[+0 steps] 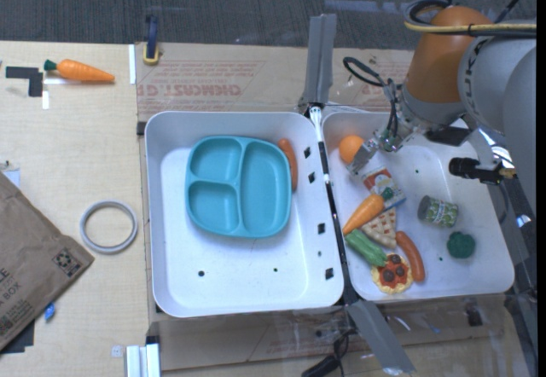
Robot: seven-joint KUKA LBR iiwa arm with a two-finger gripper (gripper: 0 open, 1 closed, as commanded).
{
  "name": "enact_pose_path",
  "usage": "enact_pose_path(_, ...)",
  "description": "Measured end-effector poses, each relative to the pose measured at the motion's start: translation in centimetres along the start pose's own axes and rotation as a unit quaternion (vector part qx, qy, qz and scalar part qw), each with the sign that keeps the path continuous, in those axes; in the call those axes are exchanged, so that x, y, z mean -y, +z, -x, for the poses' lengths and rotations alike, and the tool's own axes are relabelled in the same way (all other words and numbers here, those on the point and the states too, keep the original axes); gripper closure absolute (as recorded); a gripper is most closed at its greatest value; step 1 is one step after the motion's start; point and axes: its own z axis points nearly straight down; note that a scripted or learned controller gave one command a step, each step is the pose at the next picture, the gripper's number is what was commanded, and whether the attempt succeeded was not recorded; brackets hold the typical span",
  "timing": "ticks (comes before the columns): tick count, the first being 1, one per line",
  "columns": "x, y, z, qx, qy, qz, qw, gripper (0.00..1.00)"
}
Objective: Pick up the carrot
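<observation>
Arm (478, 60) bent low over right bin (478, 281), nr carrot (364, 212)

Your arm (503, 68) enters from the right of the camera view, its grey link filling the upper right corner. The orange band (444, 55) sits above the wrist, with dark cables looping beside and over it. From the band the wrist angles down and to the left. The gripper (368, 153) hangs at its end, pointing down-left. You cannot make out its tip clearly at this size, and nothing shows gripped in it.
</observation>
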Motion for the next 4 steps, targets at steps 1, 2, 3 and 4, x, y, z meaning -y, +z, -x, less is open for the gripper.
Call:
enact_pose_path(1,-0.1,-0.1,-0.1,0.0,0.101,0.001,0.9949,0.0)
enact_pose_path(2,0.1,-0.2,0.2,0.0,0.193,0.001,0.9811,0.0)
enact_pose_path(3,0.1,-1.1,0.3,0.002,0.193,0.002,0.9812,1.0)
enact_pose_path(4,2.2,-4.3,3.1,0.001,0.228,0.001,0.9736,1.0)
